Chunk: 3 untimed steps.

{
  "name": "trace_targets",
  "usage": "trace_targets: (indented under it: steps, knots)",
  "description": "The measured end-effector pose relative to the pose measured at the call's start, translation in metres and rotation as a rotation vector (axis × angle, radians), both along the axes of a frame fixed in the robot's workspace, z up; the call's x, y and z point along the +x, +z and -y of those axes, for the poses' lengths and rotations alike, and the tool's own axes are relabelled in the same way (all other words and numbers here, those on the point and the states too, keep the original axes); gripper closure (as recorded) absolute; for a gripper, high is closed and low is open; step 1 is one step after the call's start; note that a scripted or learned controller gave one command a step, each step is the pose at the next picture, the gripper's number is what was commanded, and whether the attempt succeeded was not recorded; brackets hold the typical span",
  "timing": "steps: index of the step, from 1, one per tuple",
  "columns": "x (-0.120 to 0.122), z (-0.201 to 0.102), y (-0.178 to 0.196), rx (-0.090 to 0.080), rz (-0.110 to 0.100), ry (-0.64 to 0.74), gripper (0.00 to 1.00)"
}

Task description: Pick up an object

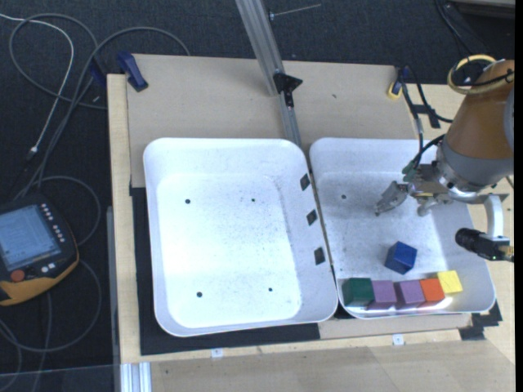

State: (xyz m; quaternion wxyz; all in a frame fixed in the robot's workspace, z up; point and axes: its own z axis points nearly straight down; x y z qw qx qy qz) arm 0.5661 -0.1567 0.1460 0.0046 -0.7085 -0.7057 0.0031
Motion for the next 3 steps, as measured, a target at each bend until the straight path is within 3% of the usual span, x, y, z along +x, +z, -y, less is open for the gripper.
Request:
trace_targets:
  steps: [1,2,3]
  knots:
    - [-0.059,0.002,-0.050,0.002,0.000,0.001,0.00]
    - [-0.054,0.002,-0.036,-0.001,0.013,0.004,1.00]
    - [-0.054,0.002,-0.036,-0.001,0.013,0.004,0.00]
